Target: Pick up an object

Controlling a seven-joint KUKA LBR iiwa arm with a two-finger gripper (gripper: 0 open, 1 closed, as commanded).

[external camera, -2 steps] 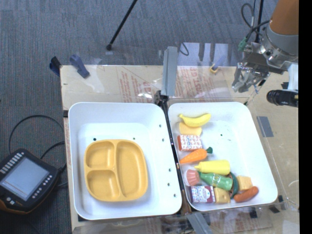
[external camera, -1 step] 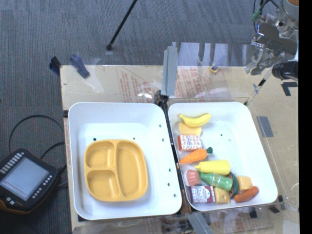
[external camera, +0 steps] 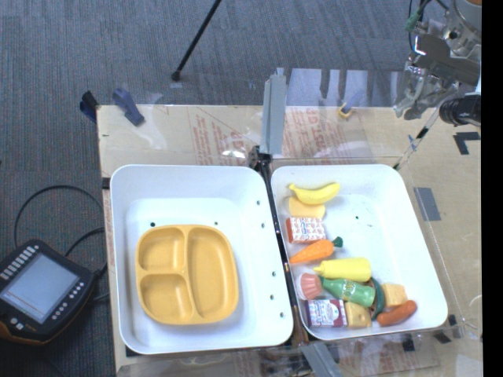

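Note:
The right bin [external camera: 393, 210] holds several toy foods along its left and front side. A yellow banana [external camera: 314, 192] lies at the back, with a red-and-white carton [external camera: 305, 229] and an orange carrot [external camera: 313, 250] below it. Nearer the front lie a yellow bottle [external camera: 343, 269], a green bottle [external camera: 349, 290], a second small carton [external camera: 325, 312] and a red sausage [external camera: 395, 312]. My gripper [external camera: 416, 100] hangs high at the upper right, well behind the right bin and away from all of these.
The left bin [external camera: 126, 195] carries a yellow divided plate [external camera: 187, 272]. A grey upright post [external camera: 273, 116] stands between the bins at the back. A handheld controller [external camera: 35, 289] lies on the floor at left, and a tripod leg [external camera: 200, 30] slants across the carpet.

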